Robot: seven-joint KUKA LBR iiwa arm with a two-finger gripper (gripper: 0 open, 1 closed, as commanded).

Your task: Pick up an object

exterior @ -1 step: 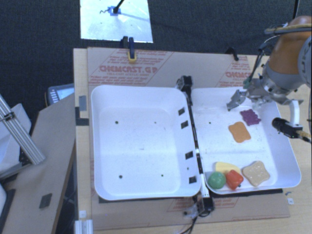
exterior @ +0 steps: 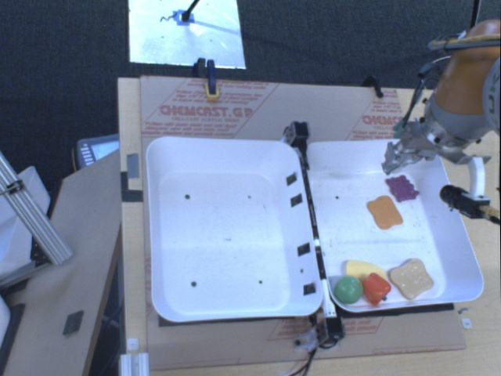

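Near rim cluster: green ball (exterior: pixel 348 290), red pepper-like piece (exterior: pixel 376 287), yellow piece (exterior: pixel 362 269), toast slice (exterior: pixel 411 277); all bunched at near edge of right bin (exterior: pixel 462 245), touching or nearly so.
Mid-bin items: orange flat piece (exterior: pixel 385 211), purple piece (exterior: pixel 401 187) just beyond it, slightly apart.
Likely target: purple piece, judged by closeness to gripper; not certain.
Gripper (exterior: pixel 394 161): hovering at far side of right bin, just above and beside purple piece; open or closed cannot be told; nothing seen between them.
Arm: grey with orange band, entering from right.
Left bin (exterior: pixel 156 210): bare white floor.
Progress: no pick done; every item lying in bin; descent, grasp, lift left.
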